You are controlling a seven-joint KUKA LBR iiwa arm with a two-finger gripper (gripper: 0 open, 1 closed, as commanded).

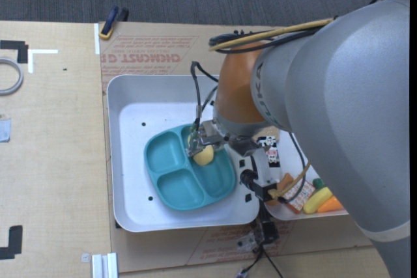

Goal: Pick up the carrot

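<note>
Claw (pixel 197 148) over tray, carrot (pixel 331 204) well right.

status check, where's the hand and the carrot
Hand down over teal divided tray, at a yellow item. Carrot in right bin, untouched, beside yellow piece. Arm overhangs right bin.

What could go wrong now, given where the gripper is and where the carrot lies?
1. The gripper is at a yellow rounded item on the teal divided plastic plate, so it may pick the wrong thing.
2. The orange carrot lies in the right white bin, partly under the grey arm, hard to see.
</note>
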